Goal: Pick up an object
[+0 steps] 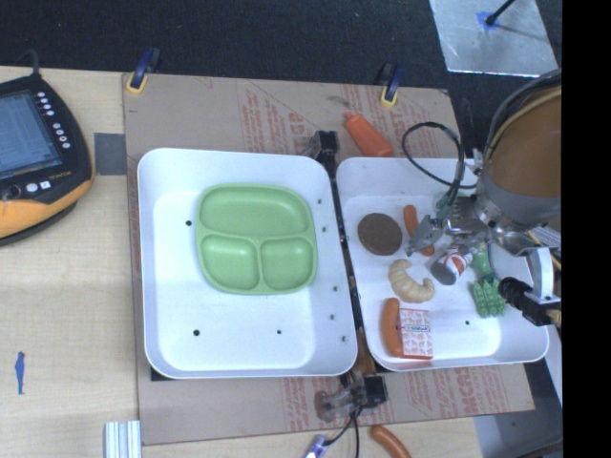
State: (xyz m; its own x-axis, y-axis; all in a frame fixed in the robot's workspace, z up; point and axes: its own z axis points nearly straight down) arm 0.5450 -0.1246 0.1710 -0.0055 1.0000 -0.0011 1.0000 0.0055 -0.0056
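Clutter in the right bin (506,351) was the main hazard at this moment. The tool (431,241) sat low over the middle of that bin, and whether it was parted or closed could not be told, nor could anything be seen gripped in it. Just beside its tip lay a brown disc (379,233), a small orange carrot piece (410,219) and a small can (449,265) lying on its side, all close together. Near them were a croissant (410,281), a sausage (389,324) touching a red and white packet (415,334), and a green block (487,296) toward the arm's side. With no single target named, any of these could serve, but their crowding meant a descent might land between two pieces and nudge both aside, or pinch a round thing off centre so that it rolled away. The can looked likeliest to roll; the flat disc looked hard to get under. A black cable (430,136) looped above the wrist and could snag if the arm swung wide. The left bin (172,342) held a green divided plate (256,239), well apart from the action. On the worktop (57,351) rested a control pendant (33,160), well apart from both bins.
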